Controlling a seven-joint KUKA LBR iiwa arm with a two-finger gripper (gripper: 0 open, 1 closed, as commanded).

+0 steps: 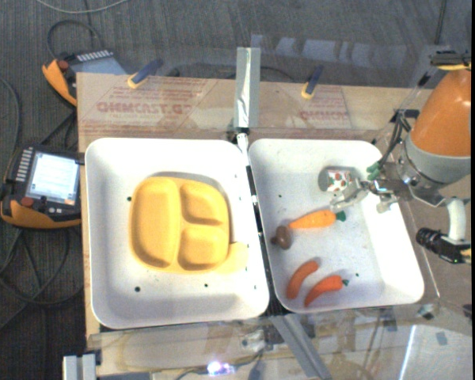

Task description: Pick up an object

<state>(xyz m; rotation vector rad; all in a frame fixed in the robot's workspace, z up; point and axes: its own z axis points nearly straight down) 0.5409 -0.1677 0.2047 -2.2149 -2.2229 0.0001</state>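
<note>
Reaching in from the right, the arm [447,125] is held low over the right bin [396,279], with the gripper [342,185] near the bin's upper middle, presumably poised to come down on a piece. Whether the claw is apart or together cannot be told; nothing is seen clamped in it. Just below it a carrot [313,221] is laid, with a small brown piece [282,237] touching its tip. 2 red-orange pieces, a sausage shape [302,275] and a pepper [327,288], are left near the front wall. A yellow divided tray [182,222] is set in the left bin [103,291]. The bench is surrounded by dark carpet, cables and a teach pendant [46,185].
</note>
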